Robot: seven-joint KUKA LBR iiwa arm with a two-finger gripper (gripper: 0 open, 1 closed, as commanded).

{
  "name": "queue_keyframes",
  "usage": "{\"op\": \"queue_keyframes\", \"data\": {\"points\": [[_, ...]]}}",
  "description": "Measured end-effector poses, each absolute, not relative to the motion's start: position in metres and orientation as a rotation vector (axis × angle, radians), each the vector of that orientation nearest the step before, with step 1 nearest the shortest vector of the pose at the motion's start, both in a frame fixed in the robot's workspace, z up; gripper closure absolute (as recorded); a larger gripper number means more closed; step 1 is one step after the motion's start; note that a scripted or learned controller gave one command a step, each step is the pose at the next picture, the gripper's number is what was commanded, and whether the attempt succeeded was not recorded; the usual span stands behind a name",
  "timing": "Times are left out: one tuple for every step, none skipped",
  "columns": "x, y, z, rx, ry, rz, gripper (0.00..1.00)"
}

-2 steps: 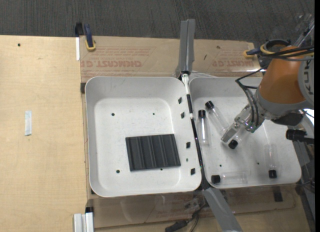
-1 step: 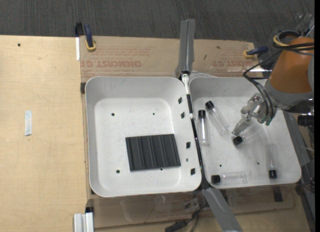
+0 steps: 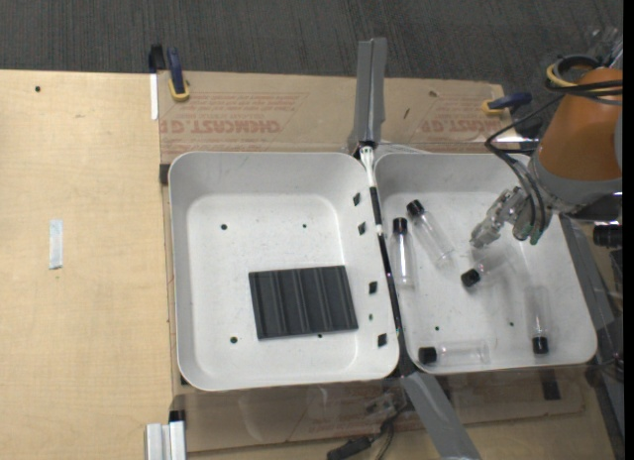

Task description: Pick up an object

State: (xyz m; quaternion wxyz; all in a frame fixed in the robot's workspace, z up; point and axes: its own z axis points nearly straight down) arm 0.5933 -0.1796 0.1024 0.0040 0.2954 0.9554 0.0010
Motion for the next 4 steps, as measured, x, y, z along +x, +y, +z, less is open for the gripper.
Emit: {"op": "queue_keyframes", "data": {"points": [[0.522,-0.21,0.204,1.085,2.945,0.0,1.0],[0.522,-0.21,0.204,1.085,2.946,0.0,0.0],[0.573,-0.179,0.156,1.038,2.963,0.0,0.0],[0.632,-0.173,0.092,0.936,2.995,0.0,0.0]]}}
